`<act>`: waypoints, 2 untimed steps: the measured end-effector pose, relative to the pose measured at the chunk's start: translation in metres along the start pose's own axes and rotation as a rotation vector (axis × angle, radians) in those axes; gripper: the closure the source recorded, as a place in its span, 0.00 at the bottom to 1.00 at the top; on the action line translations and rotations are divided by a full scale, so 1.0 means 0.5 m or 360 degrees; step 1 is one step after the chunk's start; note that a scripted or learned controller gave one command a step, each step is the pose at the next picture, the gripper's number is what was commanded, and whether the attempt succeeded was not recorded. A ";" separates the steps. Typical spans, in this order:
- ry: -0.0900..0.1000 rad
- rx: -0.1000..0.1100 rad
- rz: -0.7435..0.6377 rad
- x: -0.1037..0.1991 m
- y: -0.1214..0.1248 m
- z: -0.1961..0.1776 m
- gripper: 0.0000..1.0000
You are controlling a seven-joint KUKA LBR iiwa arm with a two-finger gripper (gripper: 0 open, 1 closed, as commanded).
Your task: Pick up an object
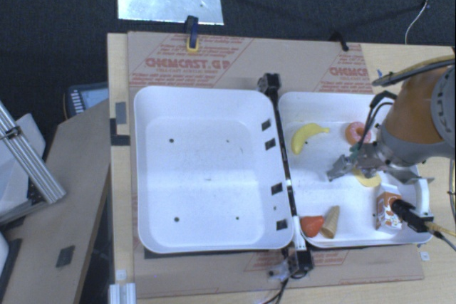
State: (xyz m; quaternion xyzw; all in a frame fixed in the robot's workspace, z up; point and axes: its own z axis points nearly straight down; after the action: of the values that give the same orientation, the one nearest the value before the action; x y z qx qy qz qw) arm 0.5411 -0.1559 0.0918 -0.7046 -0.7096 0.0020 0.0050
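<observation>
Yellow banana (308,135) lies in the right bin (335,100) with a pink ring (354,132), an orange cone (330,221), a red piece (311,226) and a small carton (387,212). We see the gripper (340,169) low over that bin; we can't tell its opening or any hold. Cardboard (214,60) underneath reads "CHEMCAST GP". Left bin (153,107) alongside.
</observation>
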 end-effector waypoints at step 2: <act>-0.0005 -0.0011 -0.0001 -0.100 0.196 0.022 0.00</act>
State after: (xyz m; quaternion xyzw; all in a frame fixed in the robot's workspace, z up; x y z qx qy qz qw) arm 0.6394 -0.2052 0.0796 -0.7045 -0.7097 0.0008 0.0013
